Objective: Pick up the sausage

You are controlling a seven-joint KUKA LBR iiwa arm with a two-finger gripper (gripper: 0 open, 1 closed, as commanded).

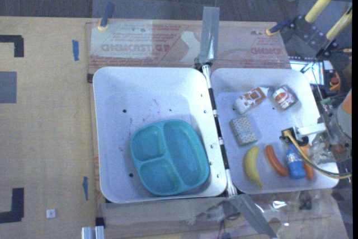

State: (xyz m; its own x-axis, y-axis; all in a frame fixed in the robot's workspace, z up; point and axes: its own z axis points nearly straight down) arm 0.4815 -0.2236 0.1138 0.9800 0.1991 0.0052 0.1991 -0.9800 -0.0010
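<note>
Camera view shows the sausage (pixel 275 160) near the pincer (pixel 320 147), not touching.

Over in the left bin (pixel 112 98), a teal divided plate (pixel 168 157) sat alone, pushed toward the near right corner. The right bin (pixel 268 120) was busier: a white-and-orange carton (pixel 250 99) and a red-and-white can (pixel 284 97) lay near each other along the far side. A grey patterned block (pixel 244 130) rested just below the carton, a banana (pixel 253 165) lay near the front edge, and a small blue bottle (pixel 295 167) sat by the front right corner.
</note>
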